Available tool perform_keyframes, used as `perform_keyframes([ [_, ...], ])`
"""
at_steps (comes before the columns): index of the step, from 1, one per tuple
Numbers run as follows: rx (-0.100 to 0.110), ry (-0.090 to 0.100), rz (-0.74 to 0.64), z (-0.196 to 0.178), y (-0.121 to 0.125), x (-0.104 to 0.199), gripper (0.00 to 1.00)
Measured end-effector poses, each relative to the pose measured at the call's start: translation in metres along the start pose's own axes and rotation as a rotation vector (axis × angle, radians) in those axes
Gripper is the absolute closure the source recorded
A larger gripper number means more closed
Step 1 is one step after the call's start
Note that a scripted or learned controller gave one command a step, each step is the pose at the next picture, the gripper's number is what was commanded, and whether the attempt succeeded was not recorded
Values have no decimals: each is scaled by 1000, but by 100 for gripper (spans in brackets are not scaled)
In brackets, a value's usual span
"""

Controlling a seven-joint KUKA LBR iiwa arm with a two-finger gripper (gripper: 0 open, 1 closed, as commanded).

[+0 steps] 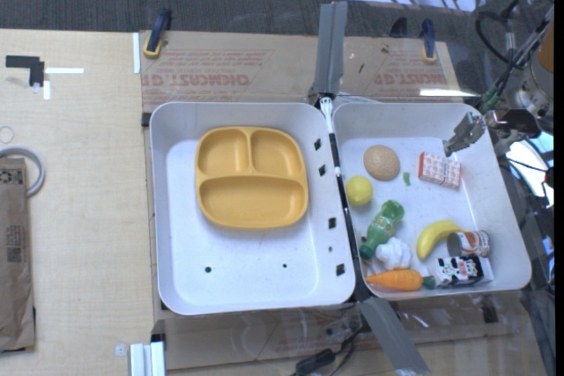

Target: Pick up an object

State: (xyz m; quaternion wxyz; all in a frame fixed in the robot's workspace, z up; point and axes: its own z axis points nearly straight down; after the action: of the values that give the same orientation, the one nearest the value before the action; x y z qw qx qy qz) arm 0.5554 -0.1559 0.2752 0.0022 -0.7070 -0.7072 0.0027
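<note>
Over the right bin (493, 180) — end effector (462, 136) above a red-and-white packet (440, 170)
Finger state: cannot tell; lemon (359, 190), banana (438, 236) and carrot (394, 280) lie nearby.

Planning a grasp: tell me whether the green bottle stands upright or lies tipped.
Tipped. The green bottle lies on its side on the right bin floor, slanting, between the lemon and carrot.

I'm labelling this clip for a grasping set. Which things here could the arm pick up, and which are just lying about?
Candidates, right bin: bread roll, lemon, red-white packet, green bottle, banana, carrot.

Lying about: yellow divided plate in left bin, blue clamps.
</note>
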Motion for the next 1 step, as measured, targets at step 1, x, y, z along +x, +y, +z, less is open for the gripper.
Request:
perform_keyframes([
  [1,-1,1,-98,119,-41,-1,0],
])
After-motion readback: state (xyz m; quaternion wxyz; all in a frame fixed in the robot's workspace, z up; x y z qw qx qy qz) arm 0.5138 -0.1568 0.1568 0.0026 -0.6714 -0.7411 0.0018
